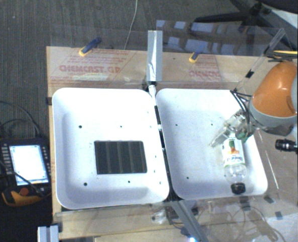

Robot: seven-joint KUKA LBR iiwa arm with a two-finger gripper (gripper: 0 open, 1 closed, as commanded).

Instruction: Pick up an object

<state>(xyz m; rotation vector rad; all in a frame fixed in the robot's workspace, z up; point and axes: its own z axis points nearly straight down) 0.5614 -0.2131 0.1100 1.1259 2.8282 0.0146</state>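
The claw reaches down to the bottle

The bottle (234, 160) lies flat in the right bin (189, 135), near the bin's right wall, with its black cap toward the bin's front edge. The claw (232, 130) is at the bottle's far end, very near or touching it. I cannot tell if the claw is grasping anything. This looks like the grab step. Next, the claw must close around the bottle and lift it out of the bin.
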